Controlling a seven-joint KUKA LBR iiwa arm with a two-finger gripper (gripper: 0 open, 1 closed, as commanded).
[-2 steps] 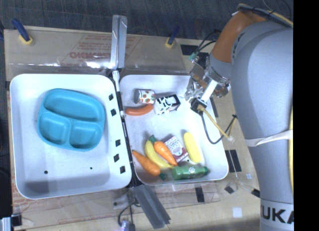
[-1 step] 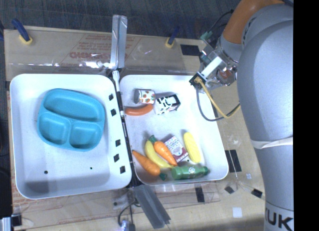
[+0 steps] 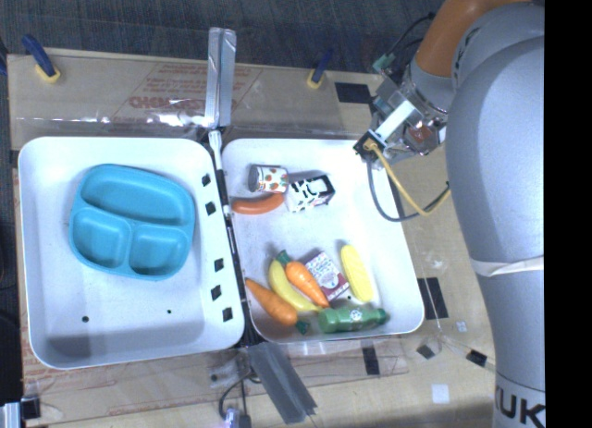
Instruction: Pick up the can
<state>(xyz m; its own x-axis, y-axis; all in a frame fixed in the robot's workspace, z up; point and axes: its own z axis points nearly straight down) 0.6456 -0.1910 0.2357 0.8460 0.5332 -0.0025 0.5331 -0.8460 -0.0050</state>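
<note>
A small white can [image 3: 268,177] with red and orange print lies on its side near the back left of the right bin [image 3: 407,260]. Touching its right side is a black-and-white cow-patterned carton [image 3: 311,191]. My gripper [image 3: 418,130] hovers over the right bin's back right corner, well right of the can and above it. The wrist body hides its tips, and nothing shows in its grasp.
An orange sausage [image 3: 257,203] lies just in front of the can. At the bin's front are a banana [image 3: 285,285], two carrots [image 3: 305,283], a maroon packet [image 3: 326,275], a yellow corn cob [image 3: 357,273] and a green bottle [image 3: 351,319]. The left bin [image 3: 46,232] holds a blue divided plate [image 3: 134,221].
</note>
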